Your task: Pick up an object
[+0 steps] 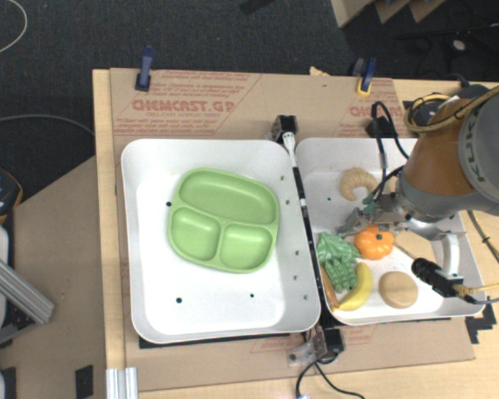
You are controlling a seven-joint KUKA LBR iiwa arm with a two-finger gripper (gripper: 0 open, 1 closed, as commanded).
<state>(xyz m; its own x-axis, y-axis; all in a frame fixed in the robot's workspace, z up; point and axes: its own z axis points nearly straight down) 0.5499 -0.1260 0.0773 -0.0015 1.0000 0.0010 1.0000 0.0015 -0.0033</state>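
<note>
While its grip state is unclear, the end effector (374, 223) hovers touching the orange (373, 243).

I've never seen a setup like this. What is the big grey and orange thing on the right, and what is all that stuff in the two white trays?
That is a robot arm, grey with an orange band, seen by one camera looking down at a slant. It reaches in from the right over a bench with two shallow white bins. The left white bin holds a light green plastic plate with three compartments. The right white bin holds toy food: a small orange pumpkin-like fruit, a yellow banana, a green leafy vegetable, a tan round bun and a pale curved croissant-like piece. The arm's end hangs low just above the orange fruit; I cannot tell whether it has hold of anything.
</note>
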